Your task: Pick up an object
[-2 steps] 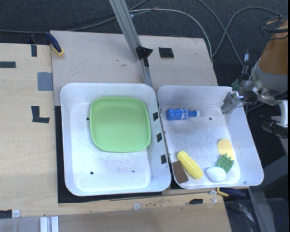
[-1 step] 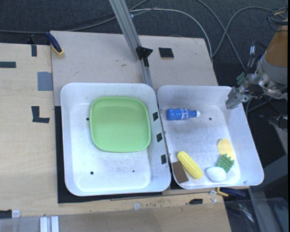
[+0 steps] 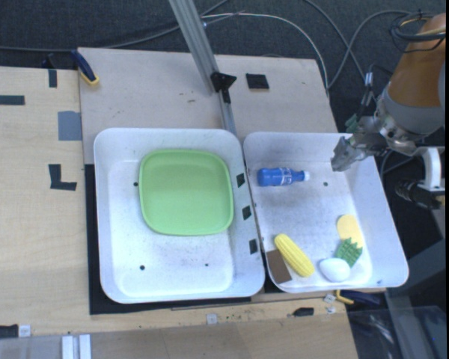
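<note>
Pincer [image 3: 344, 158] is hanging over the right bin's [image 3: 374, 193] upper right corner — too blurry to tell its spread — and the blue bottle [image 3: 280, 176] is lying just left, untouched.

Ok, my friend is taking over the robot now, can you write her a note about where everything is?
Hand: over the right bin's upper right edge, holding nothing I can see.
Right bin: blue bottle lying near the top left; corn, a white thing and a yellow and green toy near the bottom.
Left bin: green plate.
Done: nothing picked up yet.
Left: grab one thing and lift it. The bottle looks nearest.
</note>
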### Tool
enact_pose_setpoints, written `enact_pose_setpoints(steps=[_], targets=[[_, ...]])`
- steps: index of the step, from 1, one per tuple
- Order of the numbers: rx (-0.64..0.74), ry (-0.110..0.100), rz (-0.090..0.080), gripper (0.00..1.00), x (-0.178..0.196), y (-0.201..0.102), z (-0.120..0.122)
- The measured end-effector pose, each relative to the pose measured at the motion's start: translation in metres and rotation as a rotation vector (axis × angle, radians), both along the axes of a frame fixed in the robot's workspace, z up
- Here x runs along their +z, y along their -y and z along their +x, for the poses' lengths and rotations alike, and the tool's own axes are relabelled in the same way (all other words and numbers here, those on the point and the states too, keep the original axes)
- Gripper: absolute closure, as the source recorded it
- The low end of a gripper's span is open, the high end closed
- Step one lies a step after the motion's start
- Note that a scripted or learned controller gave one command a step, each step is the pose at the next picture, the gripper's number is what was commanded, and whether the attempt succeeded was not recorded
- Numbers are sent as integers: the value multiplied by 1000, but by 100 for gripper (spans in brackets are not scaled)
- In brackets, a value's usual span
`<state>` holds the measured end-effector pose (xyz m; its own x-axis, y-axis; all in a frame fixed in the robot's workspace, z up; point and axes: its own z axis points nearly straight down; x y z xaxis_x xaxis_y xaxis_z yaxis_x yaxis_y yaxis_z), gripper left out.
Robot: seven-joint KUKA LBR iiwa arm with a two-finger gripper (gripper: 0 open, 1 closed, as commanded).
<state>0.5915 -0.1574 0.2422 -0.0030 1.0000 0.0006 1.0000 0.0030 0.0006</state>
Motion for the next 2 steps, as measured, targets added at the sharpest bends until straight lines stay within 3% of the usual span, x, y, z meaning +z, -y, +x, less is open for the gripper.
enact_pose_setpoints(steps=[2], targets=[[2, -1, 1, 100, 9, -103, 7]])
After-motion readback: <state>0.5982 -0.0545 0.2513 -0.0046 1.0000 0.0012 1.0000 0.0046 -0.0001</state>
